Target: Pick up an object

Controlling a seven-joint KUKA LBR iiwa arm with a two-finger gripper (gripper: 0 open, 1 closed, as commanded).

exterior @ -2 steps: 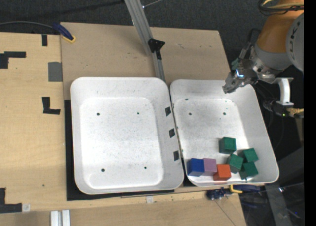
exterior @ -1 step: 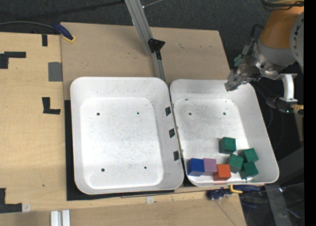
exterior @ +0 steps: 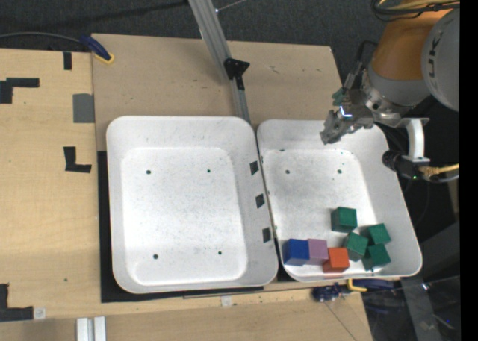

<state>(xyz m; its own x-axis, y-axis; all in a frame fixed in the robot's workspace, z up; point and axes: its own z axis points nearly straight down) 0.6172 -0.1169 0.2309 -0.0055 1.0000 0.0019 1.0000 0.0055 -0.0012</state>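
Bench w/ two white bins: gripper hangs over right bin far rim, can't tell its state, so I'd drop straight onto the lone green block, clear of the near-corner pile.

Right below the jaws, a shallow white bin, speckled dark on its floor. Just beside it, farther left of the jaws, a second white bin, both on a black mat over a tan bench. Up and left of the jaws, a slanted metal pole with a black clamp. Well to the left, a grey patch and black tape marks; farther up, a blue and yellow tool.
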